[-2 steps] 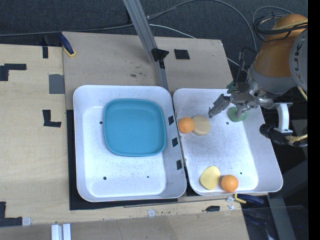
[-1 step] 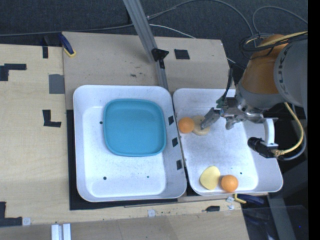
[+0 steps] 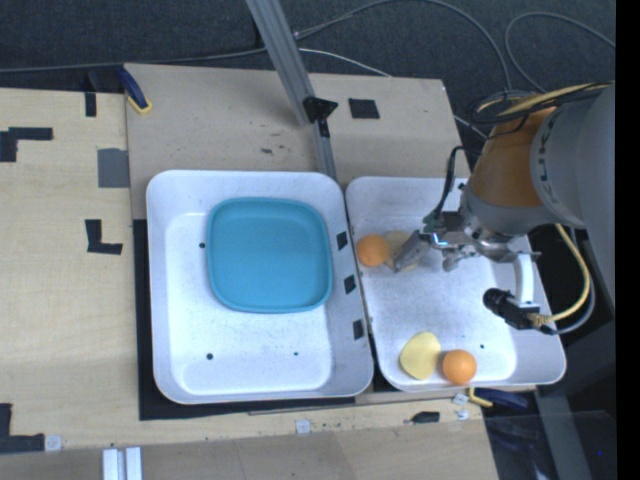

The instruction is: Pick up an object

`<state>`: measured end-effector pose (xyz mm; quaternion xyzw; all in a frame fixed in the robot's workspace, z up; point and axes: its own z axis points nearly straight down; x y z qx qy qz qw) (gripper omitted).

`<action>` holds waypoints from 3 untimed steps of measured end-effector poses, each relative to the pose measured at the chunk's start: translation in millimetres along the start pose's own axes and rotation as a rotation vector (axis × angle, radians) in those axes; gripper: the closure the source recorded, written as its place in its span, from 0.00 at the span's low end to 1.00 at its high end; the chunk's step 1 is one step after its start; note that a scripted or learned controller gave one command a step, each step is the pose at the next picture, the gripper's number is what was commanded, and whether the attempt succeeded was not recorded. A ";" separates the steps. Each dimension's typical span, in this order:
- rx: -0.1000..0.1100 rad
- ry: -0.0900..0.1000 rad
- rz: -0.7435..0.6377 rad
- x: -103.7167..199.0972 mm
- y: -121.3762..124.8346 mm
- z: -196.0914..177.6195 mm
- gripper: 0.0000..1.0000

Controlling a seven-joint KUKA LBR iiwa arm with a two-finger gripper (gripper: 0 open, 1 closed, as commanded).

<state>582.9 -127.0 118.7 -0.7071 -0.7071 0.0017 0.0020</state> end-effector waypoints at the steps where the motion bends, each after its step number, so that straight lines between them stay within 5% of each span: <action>1: -0.005 -0.001 -0.001 0.2 0.4 30.0 0.00; 2: -0.008 -0.002 -0.001 -0.5 1.0 18.1 1.00; 3: -0.008 -0.001 -0.001 5.2 -0.9 -25.5 1.00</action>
